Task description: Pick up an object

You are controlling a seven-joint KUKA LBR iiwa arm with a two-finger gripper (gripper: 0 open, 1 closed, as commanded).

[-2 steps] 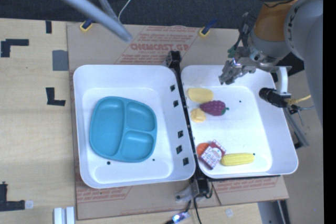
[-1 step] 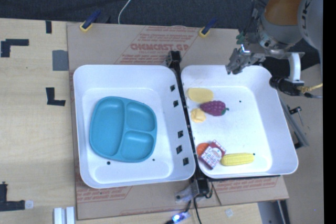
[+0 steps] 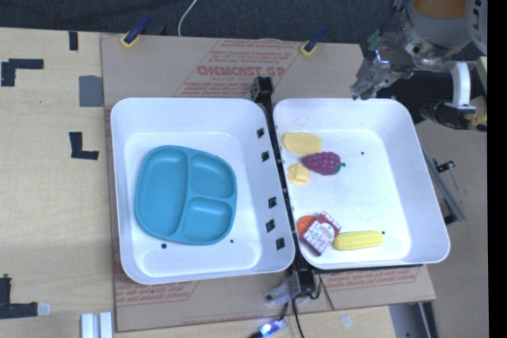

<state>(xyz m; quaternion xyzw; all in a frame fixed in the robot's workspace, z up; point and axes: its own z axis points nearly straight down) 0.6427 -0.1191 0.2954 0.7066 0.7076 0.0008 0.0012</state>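
The arm runs off the frame's upper right; its gripper (image 3: 369, 85) hangs above the right bin's (image 3: 396, 170) top rim, whether open or closed I cannot tell. That bin holds five small toy foods, including one corn cob (image 3: 358, 240), with a carrot (image 3: 305, 224) half hidden under a red packet (image 3: 320, 235). One blue plate (image 3: 186, 195) lies in the left bin (image 3: 127, 123).

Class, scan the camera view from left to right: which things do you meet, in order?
Blue divided plate → yellow lemon → purple grapes → corn cob → claw
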